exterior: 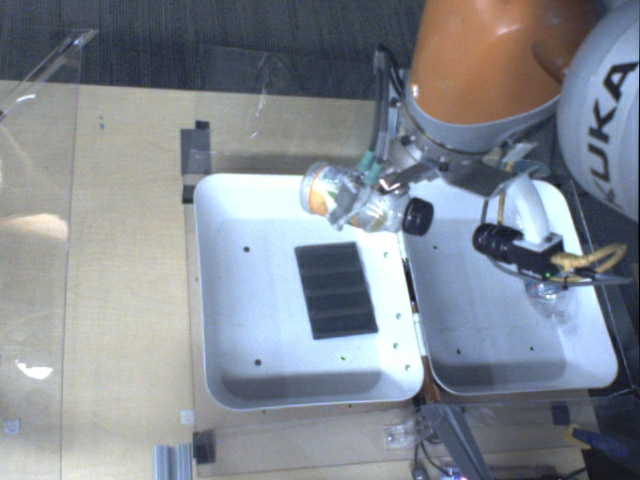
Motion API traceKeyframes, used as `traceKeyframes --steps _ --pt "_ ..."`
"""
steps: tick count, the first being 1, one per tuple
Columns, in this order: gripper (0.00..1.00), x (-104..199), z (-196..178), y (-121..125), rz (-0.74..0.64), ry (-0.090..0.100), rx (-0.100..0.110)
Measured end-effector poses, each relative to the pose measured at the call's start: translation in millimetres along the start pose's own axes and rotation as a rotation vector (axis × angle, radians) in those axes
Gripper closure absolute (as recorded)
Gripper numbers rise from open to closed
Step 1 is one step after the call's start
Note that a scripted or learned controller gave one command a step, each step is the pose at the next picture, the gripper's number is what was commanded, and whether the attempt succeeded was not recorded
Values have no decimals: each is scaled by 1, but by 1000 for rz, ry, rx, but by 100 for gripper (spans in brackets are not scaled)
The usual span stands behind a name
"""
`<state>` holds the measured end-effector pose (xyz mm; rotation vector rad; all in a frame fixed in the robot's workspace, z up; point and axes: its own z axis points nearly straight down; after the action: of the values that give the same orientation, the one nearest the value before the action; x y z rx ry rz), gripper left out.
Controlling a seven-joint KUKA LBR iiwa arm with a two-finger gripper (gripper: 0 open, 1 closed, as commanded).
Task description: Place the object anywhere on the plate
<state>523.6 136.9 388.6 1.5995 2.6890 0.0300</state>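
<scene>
Gripper [345,200] over the back edge of the left bin [225,298], closed around a small orange thing [318,198], above the dark ridged plate [336,289]

White bins [225,298]; black ribbed plate [336,289]; orange object [318,198]; orange-banded arm [480,38].
</scene>
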Motion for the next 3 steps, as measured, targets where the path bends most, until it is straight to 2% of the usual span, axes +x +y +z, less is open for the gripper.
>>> traceKeyframes --steps 1,2,3 --pt "100 45 127 -20 -166 3 20" --pt "100 -20 170 10 -154 3 20" --pt "100 22 224 -35 -391 6 19"
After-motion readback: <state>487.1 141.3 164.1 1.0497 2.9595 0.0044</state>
